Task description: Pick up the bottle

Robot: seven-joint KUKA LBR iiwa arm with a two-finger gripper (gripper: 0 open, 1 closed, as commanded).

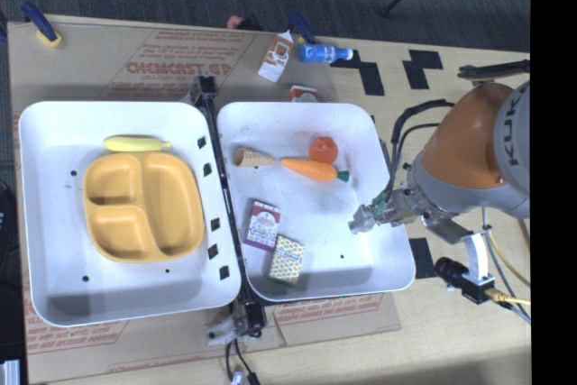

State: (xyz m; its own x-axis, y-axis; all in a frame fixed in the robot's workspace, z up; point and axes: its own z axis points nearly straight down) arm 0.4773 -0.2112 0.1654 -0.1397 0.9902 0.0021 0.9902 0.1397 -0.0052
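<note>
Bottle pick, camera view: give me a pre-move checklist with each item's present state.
1. Bottle located: ok. The blue bottle lies on the bench beyond the right bin, outside both bins.
2. Gripper near bottle: not ok. It sits low over the right bin's right side, far from the bottle.
3. Gripper free of objects: ok, nothing shows between its fingers.
4. Finger opening: cannot tell.
5. Approach to bottle: not ok. A small carton lies close beside it.

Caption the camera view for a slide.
Grey-and-orange arm's gripper poised at right white bin's edge; blue plastic bottle lies outside on the bench, behind it.
</note>
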